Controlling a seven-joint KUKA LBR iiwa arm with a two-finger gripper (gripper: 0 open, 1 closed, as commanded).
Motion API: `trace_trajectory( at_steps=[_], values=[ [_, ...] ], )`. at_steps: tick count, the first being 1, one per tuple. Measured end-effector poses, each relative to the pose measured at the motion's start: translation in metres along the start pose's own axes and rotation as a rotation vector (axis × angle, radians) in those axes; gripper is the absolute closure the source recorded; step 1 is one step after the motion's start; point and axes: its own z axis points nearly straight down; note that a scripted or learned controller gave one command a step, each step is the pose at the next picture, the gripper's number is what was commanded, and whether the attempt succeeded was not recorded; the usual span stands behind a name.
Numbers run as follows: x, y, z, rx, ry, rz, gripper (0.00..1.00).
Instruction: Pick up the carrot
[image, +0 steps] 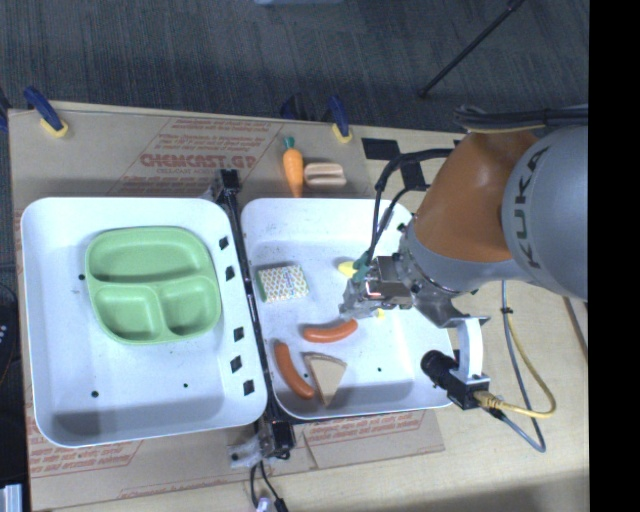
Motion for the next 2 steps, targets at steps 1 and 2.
trace_trajectory(
  at_steps=[1,2],
  values=[
    [-0.076,0.002,-0.068,0.000,0.000,-0.021,1.00],
    [-0.033,0.021,0.029,0.004,0.002,0.119,1.00]
  ],
)
